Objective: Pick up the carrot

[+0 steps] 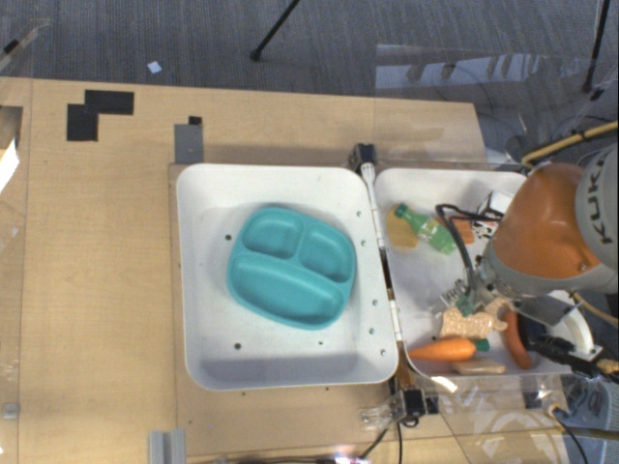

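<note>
Lying: carrot, orange, smooth, tapered, flat along the right bin's near wall, tip pointing left.
Beside it: tan block just far of it, touching or nearly.
Gripper: above the block; arm hides it, so open or closed is impossible to tell.
Left bin: teal divided plate.

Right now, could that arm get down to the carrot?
Probably yes. The carrot lies uncovered along the near edge of the right bin, and the arm hangs just above it. The bin's wall beside it may crowd the grab.
</note>
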Motion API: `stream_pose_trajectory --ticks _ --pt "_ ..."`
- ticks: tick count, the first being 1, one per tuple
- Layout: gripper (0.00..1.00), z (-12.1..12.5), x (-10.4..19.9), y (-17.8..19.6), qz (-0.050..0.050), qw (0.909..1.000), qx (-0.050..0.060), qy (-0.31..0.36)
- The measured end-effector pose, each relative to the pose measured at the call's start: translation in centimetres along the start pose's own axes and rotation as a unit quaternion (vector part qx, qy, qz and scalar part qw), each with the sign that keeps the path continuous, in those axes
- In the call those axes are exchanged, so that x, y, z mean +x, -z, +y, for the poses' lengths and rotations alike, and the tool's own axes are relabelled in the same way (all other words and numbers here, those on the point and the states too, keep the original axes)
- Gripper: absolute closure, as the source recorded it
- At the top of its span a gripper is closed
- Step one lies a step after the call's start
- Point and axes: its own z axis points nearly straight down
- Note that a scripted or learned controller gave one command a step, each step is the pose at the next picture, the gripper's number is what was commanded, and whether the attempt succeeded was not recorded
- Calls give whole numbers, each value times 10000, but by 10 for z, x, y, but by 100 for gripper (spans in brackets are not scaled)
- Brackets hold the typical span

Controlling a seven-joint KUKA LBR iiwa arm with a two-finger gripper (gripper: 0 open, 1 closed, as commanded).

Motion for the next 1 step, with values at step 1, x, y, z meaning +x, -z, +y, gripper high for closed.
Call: stream_pose_trajectory --ticks 1 --pt "100 97 60 86 46 9991 24 -412"
